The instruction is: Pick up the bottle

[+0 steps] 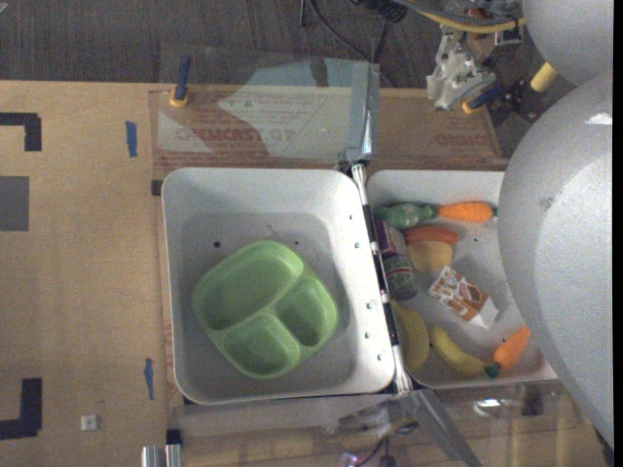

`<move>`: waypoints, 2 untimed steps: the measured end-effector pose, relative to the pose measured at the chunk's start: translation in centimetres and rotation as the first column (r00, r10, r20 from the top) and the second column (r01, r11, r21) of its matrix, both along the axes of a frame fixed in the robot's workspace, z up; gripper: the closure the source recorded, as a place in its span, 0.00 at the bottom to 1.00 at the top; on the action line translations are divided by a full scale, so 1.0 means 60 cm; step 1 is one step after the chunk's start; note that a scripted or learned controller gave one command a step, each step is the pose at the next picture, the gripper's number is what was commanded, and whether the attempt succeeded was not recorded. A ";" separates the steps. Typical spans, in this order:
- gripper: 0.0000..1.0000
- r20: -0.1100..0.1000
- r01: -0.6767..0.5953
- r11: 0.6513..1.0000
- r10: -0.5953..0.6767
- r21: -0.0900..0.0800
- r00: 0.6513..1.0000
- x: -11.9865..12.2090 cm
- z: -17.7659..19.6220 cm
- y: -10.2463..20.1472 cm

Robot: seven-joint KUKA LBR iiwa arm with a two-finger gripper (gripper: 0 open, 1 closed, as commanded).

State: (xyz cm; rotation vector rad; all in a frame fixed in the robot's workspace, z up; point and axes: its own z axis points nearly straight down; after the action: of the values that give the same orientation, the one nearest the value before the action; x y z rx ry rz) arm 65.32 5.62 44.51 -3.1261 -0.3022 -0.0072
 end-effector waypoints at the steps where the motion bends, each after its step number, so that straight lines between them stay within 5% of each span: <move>1: 1.00 0.002 0.004 1.000 -0.004 0.000 1.000 0.001 0.017 -0.003; 2: 1.00 -0.009 -0.201 0.980 0.201 0.000 0.980 0.004 -0.017 -0.099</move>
State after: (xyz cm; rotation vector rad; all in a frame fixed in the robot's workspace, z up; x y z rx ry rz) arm 65.57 -0.33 43.48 -3.0798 -0.6160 0.0064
